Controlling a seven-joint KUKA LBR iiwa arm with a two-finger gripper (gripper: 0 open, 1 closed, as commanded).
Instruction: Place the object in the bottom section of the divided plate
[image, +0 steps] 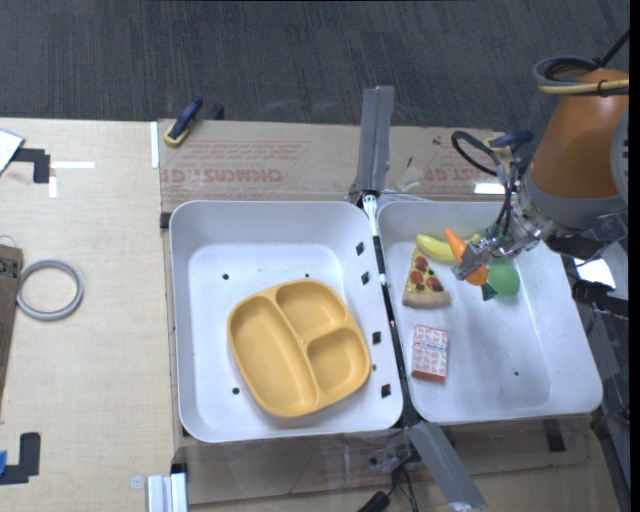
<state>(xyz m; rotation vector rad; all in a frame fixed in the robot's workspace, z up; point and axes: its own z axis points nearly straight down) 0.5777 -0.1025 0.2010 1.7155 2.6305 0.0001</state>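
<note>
Jaws first: I cannot tell from this overhead slant how they stand, because the gripper (478, 258) sits low in the right bin (560, 400) amid a tight cluster of toy food. I see it right over an orange carrot piece (456, 243) and a green item (503, 281), with a yellow banana (434, 246) just to its left. Whether anything is actually pinched between the metal parts, I cannot say. A pizza slice (426, 280) lies just below the banana, and a small red-and-white box (430, 353) rests further toward the front of that bin. My target, the yellow divided plate (298, 346), lies in the left bin (195, 300), tilted diagonally, well apart from the gripper.
</note>
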